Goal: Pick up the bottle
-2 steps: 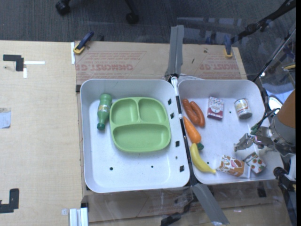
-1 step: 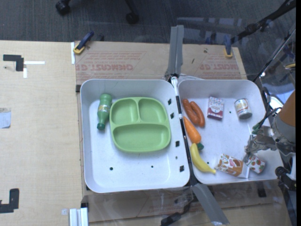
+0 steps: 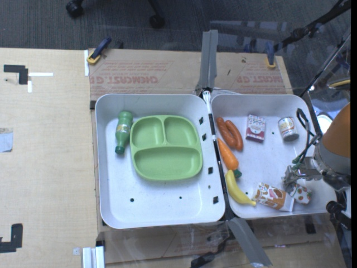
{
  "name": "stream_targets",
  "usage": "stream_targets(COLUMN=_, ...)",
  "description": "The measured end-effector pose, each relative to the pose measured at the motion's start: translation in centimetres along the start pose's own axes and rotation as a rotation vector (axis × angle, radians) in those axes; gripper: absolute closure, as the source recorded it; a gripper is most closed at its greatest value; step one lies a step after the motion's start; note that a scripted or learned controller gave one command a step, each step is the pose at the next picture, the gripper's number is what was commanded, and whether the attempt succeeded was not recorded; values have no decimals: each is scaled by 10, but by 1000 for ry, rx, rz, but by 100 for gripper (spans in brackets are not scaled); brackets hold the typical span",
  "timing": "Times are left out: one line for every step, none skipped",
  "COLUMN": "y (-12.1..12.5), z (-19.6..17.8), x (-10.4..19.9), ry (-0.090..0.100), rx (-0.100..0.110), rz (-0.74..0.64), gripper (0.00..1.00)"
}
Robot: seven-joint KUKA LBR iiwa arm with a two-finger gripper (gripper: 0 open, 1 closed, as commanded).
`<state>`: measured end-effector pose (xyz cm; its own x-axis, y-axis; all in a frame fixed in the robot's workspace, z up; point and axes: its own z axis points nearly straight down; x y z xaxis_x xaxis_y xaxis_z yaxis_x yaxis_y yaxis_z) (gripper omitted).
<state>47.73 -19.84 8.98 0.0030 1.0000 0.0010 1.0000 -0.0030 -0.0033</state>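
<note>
The green bottle lies in the left bin, near its left wall, cap toward the front and right beside the green divided plate. My gripper hangs low over the right bin, near its front right corner, far from the bottle. It sits just above a small orange and white carton and a red-spotted white packet. Nothing shows held in it.
The right bin also holds two sausages, a carrot, a banana, a red box and a small can. The centre ridge separates the bins. My arm comes in from the right.
</note>
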Motion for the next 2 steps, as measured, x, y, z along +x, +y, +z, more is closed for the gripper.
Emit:
stream_targets(y=0, z=0, x=1, ry=0, rx=-1, rz=-404, gripper=100)
stream_targets(y=0, z=0, x=26, ry=1, rx=0, rz=-796, gripper=100)
